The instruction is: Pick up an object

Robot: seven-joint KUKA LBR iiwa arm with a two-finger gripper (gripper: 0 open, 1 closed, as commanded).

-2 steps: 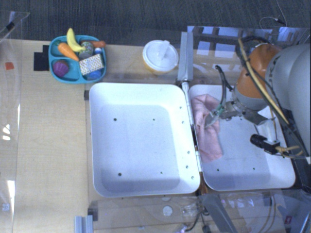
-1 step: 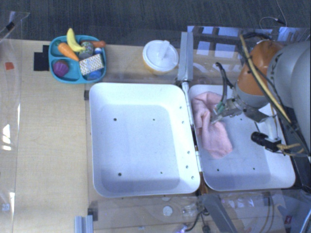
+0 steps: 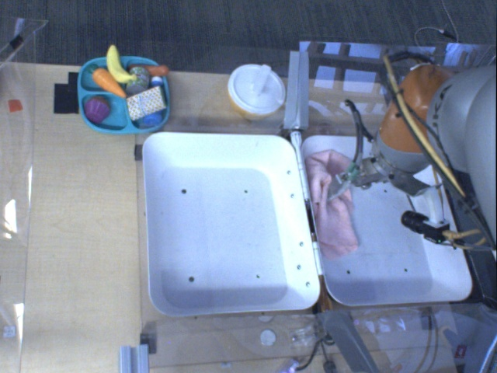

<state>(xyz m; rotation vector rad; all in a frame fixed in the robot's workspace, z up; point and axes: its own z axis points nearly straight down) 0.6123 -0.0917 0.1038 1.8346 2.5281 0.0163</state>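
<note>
Gripper sits over cloth in right bin; cloth's long axis runs down from fingers; finger spread cannot be told.

No readable text, labels, brands or numbers from my end. Checked the likely spots: the small patterned block in the blue divided tray has a dot or grid print, too small to tell if there are characters in it. The white lidded tub shows a plain top, no print I can make out. The black patch on the bench and the small red mark near the left edge both carry nothing legible. Bin walls are blank white. Arm housing shows no visible marking at this resolution.
</note>
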